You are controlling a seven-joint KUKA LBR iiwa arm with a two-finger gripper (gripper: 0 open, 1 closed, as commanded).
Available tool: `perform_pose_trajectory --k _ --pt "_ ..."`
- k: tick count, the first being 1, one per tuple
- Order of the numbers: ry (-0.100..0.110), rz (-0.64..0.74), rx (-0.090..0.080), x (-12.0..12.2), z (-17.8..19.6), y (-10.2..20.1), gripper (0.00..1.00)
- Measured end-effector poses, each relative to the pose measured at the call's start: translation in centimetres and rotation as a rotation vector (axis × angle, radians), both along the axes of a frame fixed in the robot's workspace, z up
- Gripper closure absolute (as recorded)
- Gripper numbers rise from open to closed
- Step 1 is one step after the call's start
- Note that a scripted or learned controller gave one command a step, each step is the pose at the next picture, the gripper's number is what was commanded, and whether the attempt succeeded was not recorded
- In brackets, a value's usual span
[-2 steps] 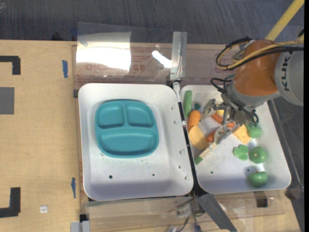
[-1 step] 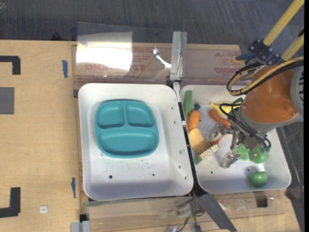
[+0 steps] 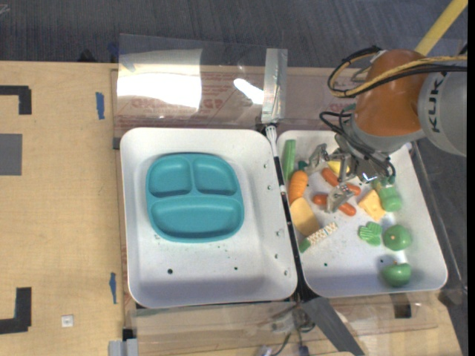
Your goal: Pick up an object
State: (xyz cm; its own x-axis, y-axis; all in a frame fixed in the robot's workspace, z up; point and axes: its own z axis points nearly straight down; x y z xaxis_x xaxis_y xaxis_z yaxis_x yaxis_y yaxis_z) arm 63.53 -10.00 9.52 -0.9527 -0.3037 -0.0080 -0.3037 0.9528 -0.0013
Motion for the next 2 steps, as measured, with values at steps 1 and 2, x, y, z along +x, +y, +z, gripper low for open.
perform_pose_trajectory --k 1,2 --pt "-0.003 -0.056 0.001 -3.4 -0.6 -1.4 0.0" --pt "-0.017 -0.056 0.001 -2.9 0.7 -1.3 1.0"
